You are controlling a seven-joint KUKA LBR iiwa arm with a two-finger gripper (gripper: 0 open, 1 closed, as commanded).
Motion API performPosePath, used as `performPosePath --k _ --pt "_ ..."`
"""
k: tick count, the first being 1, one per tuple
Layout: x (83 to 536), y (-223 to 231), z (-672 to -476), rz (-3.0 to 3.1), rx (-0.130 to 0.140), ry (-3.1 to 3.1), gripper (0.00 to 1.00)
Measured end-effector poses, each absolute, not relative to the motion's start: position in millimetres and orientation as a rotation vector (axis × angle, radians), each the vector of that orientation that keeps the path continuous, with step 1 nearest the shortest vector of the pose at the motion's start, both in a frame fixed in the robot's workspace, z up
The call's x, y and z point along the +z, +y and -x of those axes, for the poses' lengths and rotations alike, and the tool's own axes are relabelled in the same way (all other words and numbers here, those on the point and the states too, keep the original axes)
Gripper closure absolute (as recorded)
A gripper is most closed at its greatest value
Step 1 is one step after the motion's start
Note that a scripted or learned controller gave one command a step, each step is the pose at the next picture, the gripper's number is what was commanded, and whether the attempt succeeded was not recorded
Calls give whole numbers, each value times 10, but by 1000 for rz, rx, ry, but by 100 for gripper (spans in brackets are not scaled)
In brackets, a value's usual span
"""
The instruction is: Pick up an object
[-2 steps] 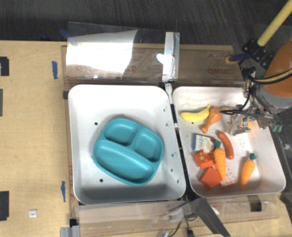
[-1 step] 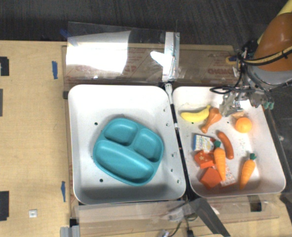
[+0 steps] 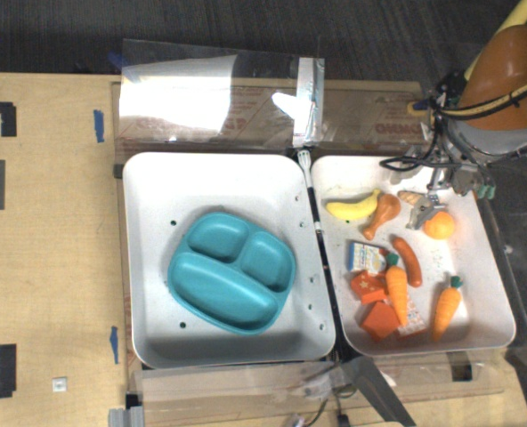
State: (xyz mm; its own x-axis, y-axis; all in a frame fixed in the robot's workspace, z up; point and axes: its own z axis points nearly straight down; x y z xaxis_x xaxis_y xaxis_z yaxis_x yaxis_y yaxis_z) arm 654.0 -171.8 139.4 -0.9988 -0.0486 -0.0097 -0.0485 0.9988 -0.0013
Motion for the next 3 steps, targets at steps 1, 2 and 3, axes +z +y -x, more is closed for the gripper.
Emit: performPosePath --k 1,2,3 --pt "885 -1816 -5842 82 -3 3130 0" --pt "892 -1443 -5209 91 -3 3129 0" --pt "900 -1163 -4921 71 -7 3124 0"
